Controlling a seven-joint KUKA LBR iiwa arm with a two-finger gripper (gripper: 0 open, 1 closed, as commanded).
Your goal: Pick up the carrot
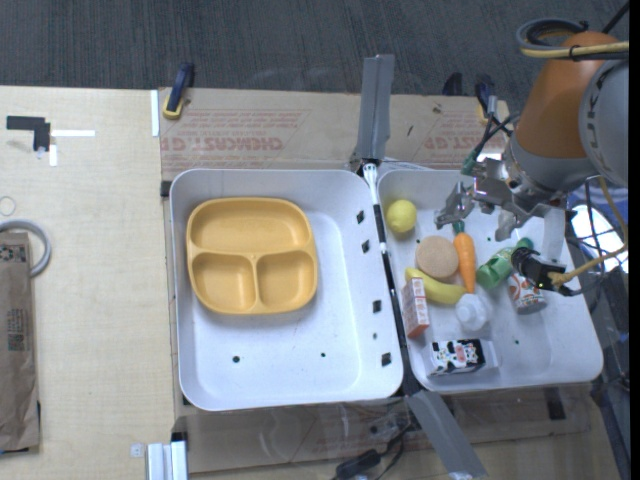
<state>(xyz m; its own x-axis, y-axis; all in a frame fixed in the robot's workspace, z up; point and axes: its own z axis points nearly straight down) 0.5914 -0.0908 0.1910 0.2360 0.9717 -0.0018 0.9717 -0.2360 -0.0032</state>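
While the arm point(580, 98) reaches in from the right, its end effector point(487, 208) hangs over the back part of the right bin point(570, 353), with its fingers spread apart and nothing between them. The carrot point(465, 257) lies in this right bin, just below the end effector, with its thick end toward the fingers and its tip pointing to the front. A round tan item point(437, 257) touches the carrot on its left side, and a green object point(494, 268) lies just beside it on the right. A yellow lemon point(401, 215) sits near the back left corner of the same bin, and a banana point(440, 289) lies in front of the tan item. In the left bin point(290, 368) rests a yellow divided plate point(252, 255).
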